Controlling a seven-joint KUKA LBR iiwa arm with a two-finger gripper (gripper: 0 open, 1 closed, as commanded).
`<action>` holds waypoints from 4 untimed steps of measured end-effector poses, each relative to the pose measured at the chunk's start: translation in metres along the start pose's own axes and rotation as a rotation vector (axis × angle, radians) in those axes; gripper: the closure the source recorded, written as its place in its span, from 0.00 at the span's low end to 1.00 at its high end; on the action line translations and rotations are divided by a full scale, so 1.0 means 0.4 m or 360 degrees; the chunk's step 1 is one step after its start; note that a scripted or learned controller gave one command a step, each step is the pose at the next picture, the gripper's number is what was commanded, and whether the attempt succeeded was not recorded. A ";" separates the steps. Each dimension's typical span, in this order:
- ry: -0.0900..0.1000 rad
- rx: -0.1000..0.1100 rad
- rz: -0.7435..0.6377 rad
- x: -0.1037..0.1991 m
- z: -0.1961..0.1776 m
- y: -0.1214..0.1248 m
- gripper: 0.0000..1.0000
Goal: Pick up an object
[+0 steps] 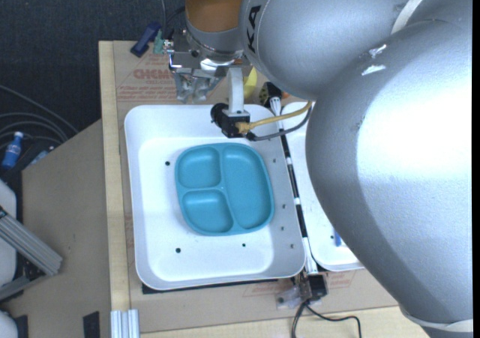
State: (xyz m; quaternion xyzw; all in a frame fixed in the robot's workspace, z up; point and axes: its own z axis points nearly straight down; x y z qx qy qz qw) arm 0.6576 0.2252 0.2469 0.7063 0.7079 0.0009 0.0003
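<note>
From the camera above the bench, the blue divided plate [223,188] lies flat in the middle of the left bin [150,254]. The gripper [193,91] hangs past that bin's far rim, over the bare bench and well apart from the plate. I cannot tell whether it is open or closed. A straight descent from here would likely hit the bench or the rim. The plate is wide and shallow, so a grasp on its edge could easily slip.
</note>
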 end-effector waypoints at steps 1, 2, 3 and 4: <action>-0.0004 0.0011 0.0003 -0.002 0.206 0.019 1.00; 0.0000 -0.0002 0.0001 -0.001 -0.029 0.023 1.00; -0.0003 0.0010 0.0003 -0.001 0.125 0.019 1.00; 0.0000 0.0000 0.0002 -0.001 0.020 0.023 1.00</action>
